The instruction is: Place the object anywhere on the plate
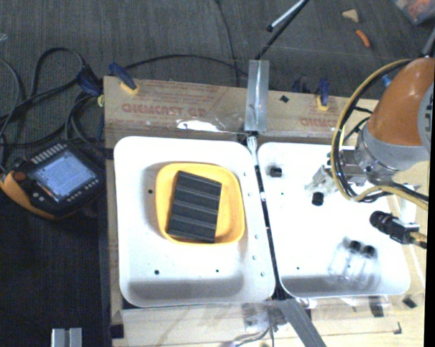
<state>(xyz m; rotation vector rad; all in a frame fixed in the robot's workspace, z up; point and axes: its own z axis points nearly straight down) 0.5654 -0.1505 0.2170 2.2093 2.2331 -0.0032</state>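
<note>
A dark grey ribbed block (195,205) lies flat on the yellow plate (233,219) in the left bin (132,223). It rests well inside the plate's rim, slightly tilted. My gripper (355,258) hangs over the near right part of the right bin (299,270), far from the plate. Its two pale, blurred fingers stand a little apart with nothing between them. The grey arm with its orange band (404,95) reaches in from the right edge.
Two small black bits (275,170) (317,199) sit on the right bin's floor. A black cylinder (388,225) juts from the arm over that bin. Yellow cables (339,149) loop beside the wrist. A metal divider post (257,99) stands behind the bins.
</note>
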